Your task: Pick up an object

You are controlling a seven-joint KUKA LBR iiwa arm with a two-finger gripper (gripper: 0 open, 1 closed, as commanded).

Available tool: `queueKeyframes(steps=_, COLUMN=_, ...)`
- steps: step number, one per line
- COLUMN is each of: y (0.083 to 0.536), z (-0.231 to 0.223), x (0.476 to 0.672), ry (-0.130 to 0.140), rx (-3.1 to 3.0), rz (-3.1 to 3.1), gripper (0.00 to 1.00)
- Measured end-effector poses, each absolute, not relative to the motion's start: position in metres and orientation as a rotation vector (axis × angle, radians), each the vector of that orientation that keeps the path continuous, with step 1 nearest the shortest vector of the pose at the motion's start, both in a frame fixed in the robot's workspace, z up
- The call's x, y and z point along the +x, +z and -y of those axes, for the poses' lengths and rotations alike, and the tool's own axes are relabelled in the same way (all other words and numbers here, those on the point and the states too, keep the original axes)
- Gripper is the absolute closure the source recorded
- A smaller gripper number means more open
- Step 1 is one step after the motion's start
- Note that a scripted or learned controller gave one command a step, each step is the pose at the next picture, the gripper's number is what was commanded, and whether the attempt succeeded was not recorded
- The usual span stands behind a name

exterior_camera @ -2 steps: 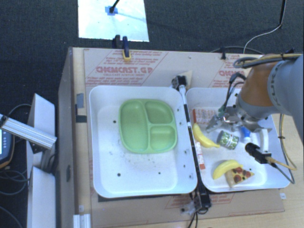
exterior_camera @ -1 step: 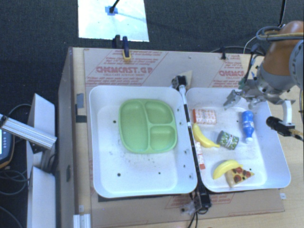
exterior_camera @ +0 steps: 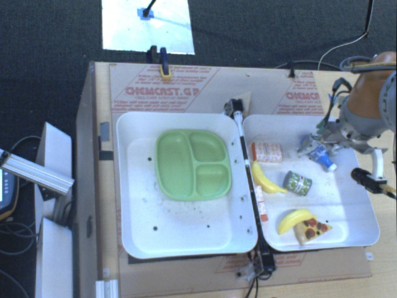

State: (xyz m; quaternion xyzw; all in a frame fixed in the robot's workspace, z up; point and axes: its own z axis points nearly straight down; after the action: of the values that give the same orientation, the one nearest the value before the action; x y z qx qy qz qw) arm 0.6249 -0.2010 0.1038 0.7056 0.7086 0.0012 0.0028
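Hanging over the right bin's (exterior_camera: 366, 228) far right corner, the gripper (exterior_camera: 317, 146) is sitting right at a small blue object (exterior_camera: 324, 159); whether it is clasping it, I cannot tell. The object is lying just below the gripper, slanting toward the near right. The can (exterior_camera: 297, 183) and bananas (exterior_camera: 267, 180) are leaving open room around it.

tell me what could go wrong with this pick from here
The gripper is low over the right bin's upper area, at a small blue object; such a small item could slip or get nudged aside. The can and red-and-white packet lie nearby, so a sideways move might knock them.
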Motion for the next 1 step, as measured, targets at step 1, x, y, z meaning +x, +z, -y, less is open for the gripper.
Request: queueKeyframes(steps=1, y=0.1136, z=0.2011, x=0.6244, ry=0.001, rx=2.213, rz=-2.226, gripper=1.00)
